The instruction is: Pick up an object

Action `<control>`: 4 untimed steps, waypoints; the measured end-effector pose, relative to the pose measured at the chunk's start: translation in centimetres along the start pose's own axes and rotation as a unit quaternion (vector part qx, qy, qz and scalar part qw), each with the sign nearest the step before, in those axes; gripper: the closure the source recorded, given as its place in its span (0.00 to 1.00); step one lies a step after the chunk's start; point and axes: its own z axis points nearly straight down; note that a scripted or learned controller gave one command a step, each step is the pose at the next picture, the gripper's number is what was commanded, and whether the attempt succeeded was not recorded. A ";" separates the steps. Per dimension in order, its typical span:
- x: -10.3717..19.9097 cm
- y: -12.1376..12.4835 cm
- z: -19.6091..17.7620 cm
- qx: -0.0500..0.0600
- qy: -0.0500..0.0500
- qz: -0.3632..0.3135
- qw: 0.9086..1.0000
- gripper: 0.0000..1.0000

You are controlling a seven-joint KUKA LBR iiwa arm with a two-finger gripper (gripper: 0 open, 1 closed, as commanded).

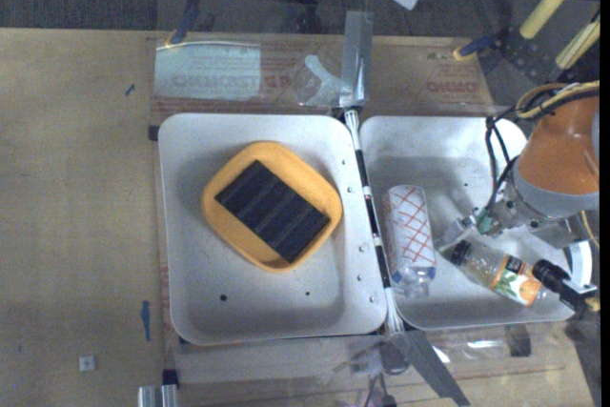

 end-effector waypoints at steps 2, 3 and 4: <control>-0.1 0.1 -1.1 -0.003 -0.001 0.002 1.000 0.00; -2.8 -0.7 0.1 0.001 0.001 0.057 0.998 0.00; -0.7 -1.1 0.0 0.001 0.000 0.026 1.000 0.00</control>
